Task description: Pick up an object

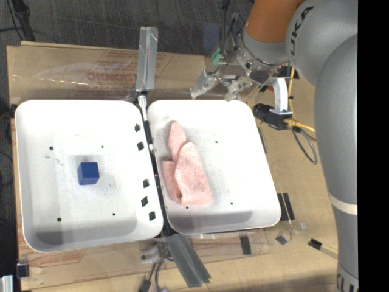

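Small blue cube upright, left bin; crumpled pink cloth flat, right bin's left side.

arm cut off top right

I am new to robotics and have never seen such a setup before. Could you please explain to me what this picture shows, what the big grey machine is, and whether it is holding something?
There is one picture, taken by a fixed camera above a bench, looking down at a slant. The big grey machine with an orange band is a robot arm reaching in from the right. At its end is a two-finger metal gripper, the arm's "hand"; it hangs over the far rim of the right bin, its fingers spread apart with nothing between them.

Two shallow white plastic bins sit side by side. The left bin contains a small blue cube. The right bin contains a crumpled pink cloth, lying near its left wall. The arm's job is to pick up an object.
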Robot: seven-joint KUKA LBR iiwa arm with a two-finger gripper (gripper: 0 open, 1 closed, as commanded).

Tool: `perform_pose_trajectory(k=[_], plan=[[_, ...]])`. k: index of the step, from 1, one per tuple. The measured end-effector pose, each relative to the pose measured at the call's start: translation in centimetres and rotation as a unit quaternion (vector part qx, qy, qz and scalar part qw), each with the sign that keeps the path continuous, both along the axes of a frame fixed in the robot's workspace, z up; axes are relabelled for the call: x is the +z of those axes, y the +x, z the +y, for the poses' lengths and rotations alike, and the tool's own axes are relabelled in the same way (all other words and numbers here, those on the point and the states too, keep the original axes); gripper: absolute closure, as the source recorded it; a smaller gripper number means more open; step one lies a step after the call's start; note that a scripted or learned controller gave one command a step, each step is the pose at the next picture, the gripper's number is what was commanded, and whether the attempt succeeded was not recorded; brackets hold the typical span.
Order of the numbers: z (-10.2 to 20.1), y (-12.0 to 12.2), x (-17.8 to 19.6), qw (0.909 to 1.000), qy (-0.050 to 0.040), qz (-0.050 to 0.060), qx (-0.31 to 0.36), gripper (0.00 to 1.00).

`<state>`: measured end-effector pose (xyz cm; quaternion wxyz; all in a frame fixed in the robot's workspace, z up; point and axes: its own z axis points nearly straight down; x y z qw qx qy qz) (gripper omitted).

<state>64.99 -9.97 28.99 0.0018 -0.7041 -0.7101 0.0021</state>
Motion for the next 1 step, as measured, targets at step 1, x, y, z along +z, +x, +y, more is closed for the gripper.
perform_pose_trajectory(k=[1], plan=[[-0.6, -4.23, -13.18, 0.9977, -0.0002, 0.001, -0.068, 0.0]])
